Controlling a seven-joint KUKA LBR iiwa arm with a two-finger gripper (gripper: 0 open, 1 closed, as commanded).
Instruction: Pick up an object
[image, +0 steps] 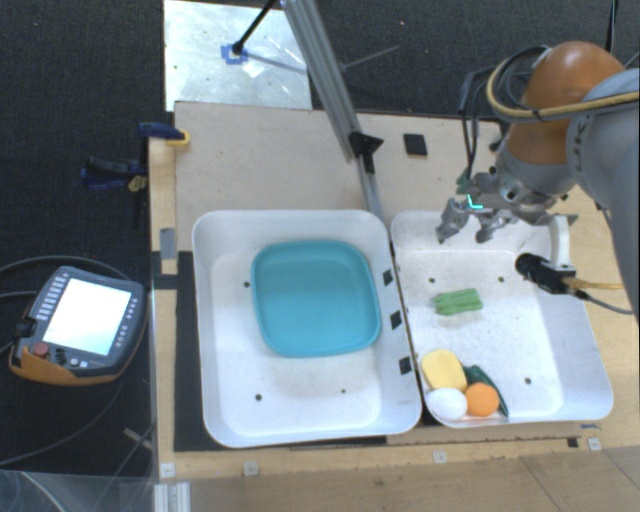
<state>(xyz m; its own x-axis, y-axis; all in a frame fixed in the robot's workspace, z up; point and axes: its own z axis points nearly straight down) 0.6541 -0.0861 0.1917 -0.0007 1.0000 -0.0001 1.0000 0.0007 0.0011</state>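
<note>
1. Beige and flat, the counter (270, 160) carries two shallow white bins side by side, with dark floor beyond its left edge.
2. Nearest the camera, in the front left corner of the right bin (570, 350), a small cluster lies together: a white egg-like object (447, 403), an orange ball (482, 399), a yellow piece (443, 369) and a dark green piece (490, 384) touching them.
3. Farther in, a green vegetable-like object (458, 301) lies alone near the middle of the right bin.
4. The left bin (225, 330) holds a teal square plate (315, 298).
5. On the floor to the left rests a handheld control pendant (78, 322).
6. Farther back, the gripper (467, 226) hangs over the right bin's rear edge, its fingers spread apart with nothing between them, well apart from the green object.
</note>
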